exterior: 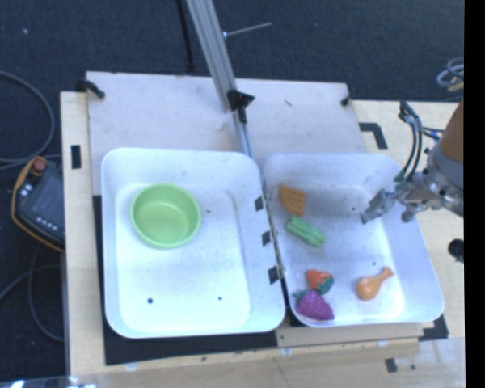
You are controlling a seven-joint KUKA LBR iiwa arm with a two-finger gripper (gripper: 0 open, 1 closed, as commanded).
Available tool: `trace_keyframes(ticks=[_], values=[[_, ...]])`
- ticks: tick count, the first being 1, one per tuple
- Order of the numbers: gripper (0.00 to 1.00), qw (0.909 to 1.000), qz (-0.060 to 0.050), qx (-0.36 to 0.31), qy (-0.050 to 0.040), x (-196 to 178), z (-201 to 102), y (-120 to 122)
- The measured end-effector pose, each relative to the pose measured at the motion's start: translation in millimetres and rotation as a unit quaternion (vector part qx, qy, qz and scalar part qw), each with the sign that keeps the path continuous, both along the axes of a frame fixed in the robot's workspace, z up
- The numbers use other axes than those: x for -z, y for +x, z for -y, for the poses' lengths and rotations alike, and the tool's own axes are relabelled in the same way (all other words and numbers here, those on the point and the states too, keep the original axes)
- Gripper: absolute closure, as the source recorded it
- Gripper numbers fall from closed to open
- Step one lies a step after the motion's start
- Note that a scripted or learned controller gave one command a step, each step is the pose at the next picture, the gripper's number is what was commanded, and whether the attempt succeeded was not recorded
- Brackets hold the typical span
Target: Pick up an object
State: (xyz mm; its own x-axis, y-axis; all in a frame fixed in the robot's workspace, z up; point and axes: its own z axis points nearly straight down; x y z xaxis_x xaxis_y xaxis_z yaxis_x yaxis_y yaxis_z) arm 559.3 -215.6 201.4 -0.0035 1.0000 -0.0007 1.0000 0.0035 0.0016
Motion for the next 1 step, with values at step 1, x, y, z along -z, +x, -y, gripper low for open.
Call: trace_keyframes(ticks=[1], values=[[0.0,1.0,0.0,0.0,0.0,0.0,0.0,0.0]])
